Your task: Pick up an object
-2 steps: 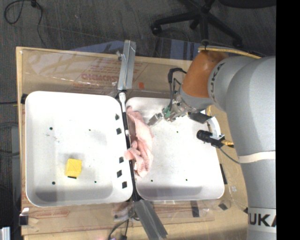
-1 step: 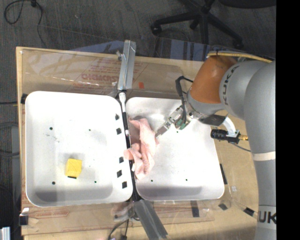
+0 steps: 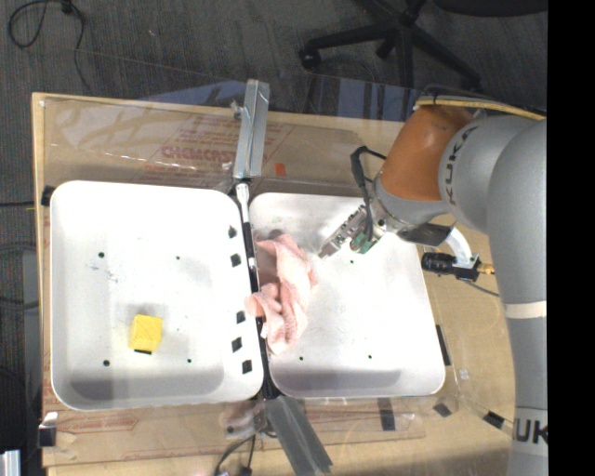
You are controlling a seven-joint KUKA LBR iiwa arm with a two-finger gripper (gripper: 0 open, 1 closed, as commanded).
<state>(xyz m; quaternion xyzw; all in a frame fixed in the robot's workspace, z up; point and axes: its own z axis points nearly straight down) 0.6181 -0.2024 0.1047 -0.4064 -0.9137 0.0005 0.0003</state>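
The gripper (image 3: 337, 242) hangs over the right bin (image 3: 390, 325), near the pink cloth (image 3: 284, 293). Its fingers look narrow, maybe holding nothing. It should drop straight onto the cloth's thick middle.

Dark grey carpet (image 3: 139, 46) lies beyond the wooden bench (image 3: 139, 139), where a black office chair base (image 3: 390, 42) stands above the claw (image 3: 346, 237); cables (image 3: 37, 28) trail far left.

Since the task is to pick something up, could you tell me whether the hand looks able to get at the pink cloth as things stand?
Probably yes. The hand hovers over the right bin, just right of the pink cloth, with bare bin floor between them. The cloth does hug the divider, which could crowd a grasp.
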